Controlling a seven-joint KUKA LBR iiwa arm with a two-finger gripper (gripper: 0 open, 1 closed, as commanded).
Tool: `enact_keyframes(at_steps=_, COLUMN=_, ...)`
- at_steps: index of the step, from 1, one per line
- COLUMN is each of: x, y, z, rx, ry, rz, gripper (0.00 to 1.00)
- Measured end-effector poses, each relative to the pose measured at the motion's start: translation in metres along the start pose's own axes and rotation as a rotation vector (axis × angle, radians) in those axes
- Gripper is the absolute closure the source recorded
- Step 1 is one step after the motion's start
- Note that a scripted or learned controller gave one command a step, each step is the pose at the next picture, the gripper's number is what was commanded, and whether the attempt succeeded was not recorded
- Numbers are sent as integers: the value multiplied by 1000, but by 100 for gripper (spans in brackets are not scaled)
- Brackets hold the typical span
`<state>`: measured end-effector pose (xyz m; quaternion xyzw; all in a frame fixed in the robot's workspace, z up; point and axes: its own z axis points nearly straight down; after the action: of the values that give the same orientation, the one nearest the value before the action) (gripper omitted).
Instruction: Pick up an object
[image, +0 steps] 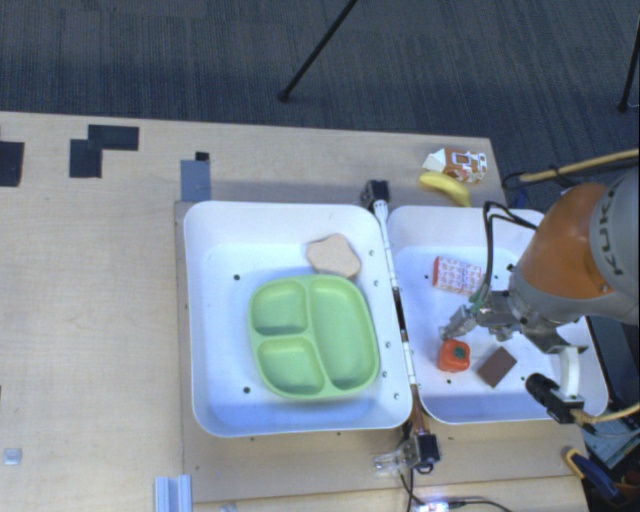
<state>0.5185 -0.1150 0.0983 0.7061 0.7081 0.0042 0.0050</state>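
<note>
The gripper (468, 322) hangs low in the right bin (420, 300); whether it grasps anything I cannot tell. Near the bin's front edge lie a tomato (454, 355), probably light, smooth and rounded, best pinched across its middle, and a brown block (496, 366). Toward the back edge lies a carton (458, 274).

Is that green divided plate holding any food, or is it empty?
Empty. All three compartments of the green plate show bare green; the bread slice lies just beyond its rim, on the left bin floor.

Red-orange object (454, 355) in right bin (420, 300)
</note>
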Motion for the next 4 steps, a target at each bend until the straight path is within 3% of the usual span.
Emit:
enact_keyframes(at_steps=1, x=9, y=-28, z=11, rx=-1, ry=-3, rz=2, gripper=0)
enact_keyframes(at_steps=2, x=10, y=-26, z=-1, rx=-6, ry=-2, rz=2, gripper=100)
enact_keyframes(at_steps=3, x=10, y=-26, z=-1, rx=-5, ry=-2, rz=1, gripper=0)
enact_keyframes(at_steps=4, x=10, y=-24, z=-11, rx=-8, ry=-2, rz=0, gripper=100)
